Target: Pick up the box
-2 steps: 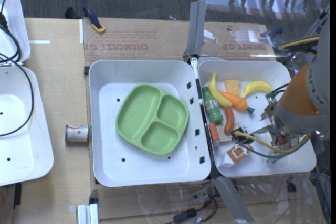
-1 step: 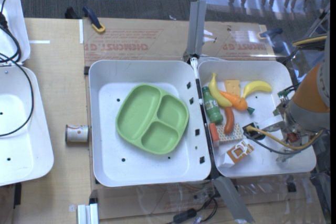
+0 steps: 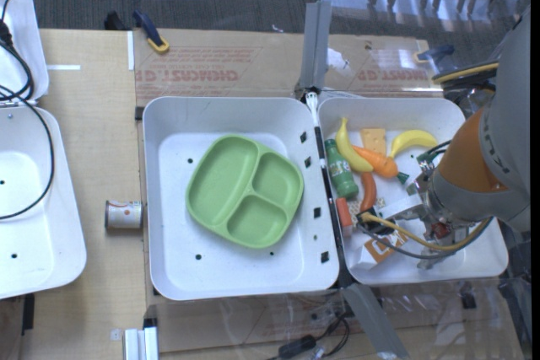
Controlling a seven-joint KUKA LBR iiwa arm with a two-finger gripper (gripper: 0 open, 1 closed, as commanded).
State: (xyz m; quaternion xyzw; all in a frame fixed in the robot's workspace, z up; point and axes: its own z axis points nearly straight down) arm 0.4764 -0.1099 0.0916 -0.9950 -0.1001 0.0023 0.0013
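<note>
A small white and orange box [image 3: 380, 248] lies near the front of the right bin [image 3: 472, 264], partly under dark cables. My gripper [image 3: 434, 228] is low in that bin, just right of the box, under the orange band of the arm [image 3: 472, 169]. The wrist and cables hide the tip of the gripper, so I cannot make out whether it touches the box.
The right bin also holds two yellow bananas [image 3: 413, 141], an orange carrot [image 3: 375, 160], a green bottle [image 3: 340, 169], a tan flat square [image 3: 374, 138] and a red-orange piece [image 3: 367, 192]. A green divided plate [image 3: 245, 191] lies in the left bin [image 3: 160, 181]. A small can [image 3: 124, 215] rests on the bench to the left.
</note>
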